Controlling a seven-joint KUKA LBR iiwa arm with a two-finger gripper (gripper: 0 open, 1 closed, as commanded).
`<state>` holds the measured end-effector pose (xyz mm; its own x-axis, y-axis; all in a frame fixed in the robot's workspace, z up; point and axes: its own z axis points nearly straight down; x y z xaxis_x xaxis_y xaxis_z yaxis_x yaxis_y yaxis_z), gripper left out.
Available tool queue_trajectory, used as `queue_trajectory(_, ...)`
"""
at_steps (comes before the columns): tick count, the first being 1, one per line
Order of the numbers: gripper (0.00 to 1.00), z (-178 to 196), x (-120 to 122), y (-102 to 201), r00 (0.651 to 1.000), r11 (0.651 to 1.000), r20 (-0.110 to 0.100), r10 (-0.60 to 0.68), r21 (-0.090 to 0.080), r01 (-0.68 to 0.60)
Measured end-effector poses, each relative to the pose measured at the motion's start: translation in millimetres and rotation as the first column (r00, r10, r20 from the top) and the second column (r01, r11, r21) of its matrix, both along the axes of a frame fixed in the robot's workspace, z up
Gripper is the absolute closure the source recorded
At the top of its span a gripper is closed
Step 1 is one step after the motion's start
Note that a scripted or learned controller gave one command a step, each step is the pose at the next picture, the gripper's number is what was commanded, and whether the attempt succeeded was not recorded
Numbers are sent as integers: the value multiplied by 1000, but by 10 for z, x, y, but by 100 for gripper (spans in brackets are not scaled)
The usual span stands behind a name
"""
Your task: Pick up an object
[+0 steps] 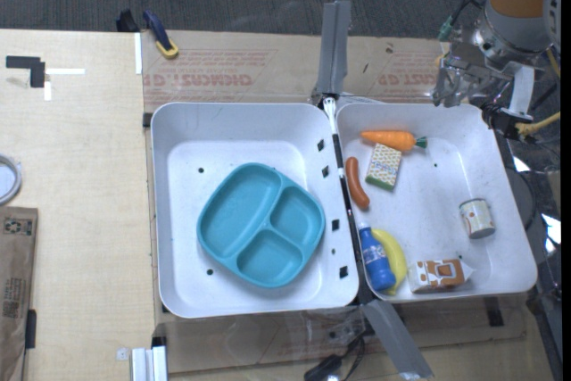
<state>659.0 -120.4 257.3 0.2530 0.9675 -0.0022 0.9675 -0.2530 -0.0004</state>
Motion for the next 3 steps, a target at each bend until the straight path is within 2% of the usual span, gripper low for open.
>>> queue_trajectory(1,0,-3,-1,0,1000,1000,0,0,0,0)
queue_trajectory(2,0,-1378,-11,-13,995,995,-3,99,2,-99)
queue_trajectory(3,0,-1602,-271,13,998,998,9,67,0,-67)
